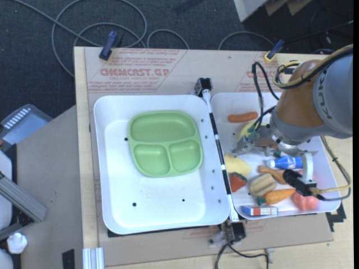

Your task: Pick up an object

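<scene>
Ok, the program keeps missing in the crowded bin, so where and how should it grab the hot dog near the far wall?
Probably across the middle of the hot dog, coming straight down. It lies flat and roughly parallel to the far wall of the right bin, apart from the other toys, so closing across its narrow width looks easiest. The gripper sits nearer the pile.

A divided tray (165,142) lies in the left bin (112,206).
</scene>
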